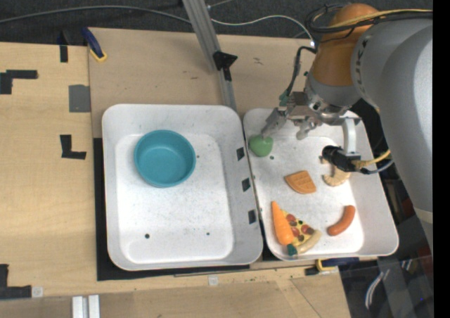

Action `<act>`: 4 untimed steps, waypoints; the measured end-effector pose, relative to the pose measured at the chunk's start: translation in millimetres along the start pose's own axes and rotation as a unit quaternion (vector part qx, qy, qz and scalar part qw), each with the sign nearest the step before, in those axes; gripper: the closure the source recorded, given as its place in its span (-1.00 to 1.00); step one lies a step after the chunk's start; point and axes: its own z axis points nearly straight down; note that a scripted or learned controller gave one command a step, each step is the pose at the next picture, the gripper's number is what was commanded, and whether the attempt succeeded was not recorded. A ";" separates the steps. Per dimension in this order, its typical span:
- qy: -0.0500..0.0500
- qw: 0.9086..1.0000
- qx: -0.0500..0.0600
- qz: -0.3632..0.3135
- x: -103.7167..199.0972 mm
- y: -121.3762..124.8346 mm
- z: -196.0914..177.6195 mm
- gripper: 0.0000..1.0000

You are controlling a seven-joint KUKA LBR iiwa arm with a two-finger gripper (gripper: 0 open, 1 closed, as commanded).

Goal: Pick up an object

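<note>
Starting at the near edge of the right bin (380, 239): a pizza slice (304, 233) lies by the front rim, touching the orange carrot (282, 224) on its left. Just right of them, a red-brown sausage (342, 221) lies slanted, apart from both. Mid-bin: a tan wedge of bread (301, 182), and to its right a pale crescent-shaped piece (336, 179), partly under a black fitting on the arm. Farther back, near the rim shared with the left bin (126, 239), a small green round object (261, 145) rests on the bin floor. Gripper (271, 129) angles down toward it, its tip just above and right of the green piece; nothing visibly between the fingers, and whether they are spread or closed cannot be told from this angle. Left bin: a blue bowl (165, 158) sits upright in its back half. Beyond the bins, a grey metal bar (200, 17) slants across the wooden bench (140, 70).
</note>
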 end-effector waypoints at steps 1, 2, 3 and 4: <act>0.000 1.000 0.000 0.001 -8.9 -5.8 55.5 -1.00; 0.000 1.000 -0.002 0.000 -8.4 -6.4 62.7 -1.00; 0.000 1.000 -0.001 -0.001 -7.5 -6.3 52.5 1.00; 0.001 1.000 -0.004 0.001 -7.0 -12.1 8.3 1.00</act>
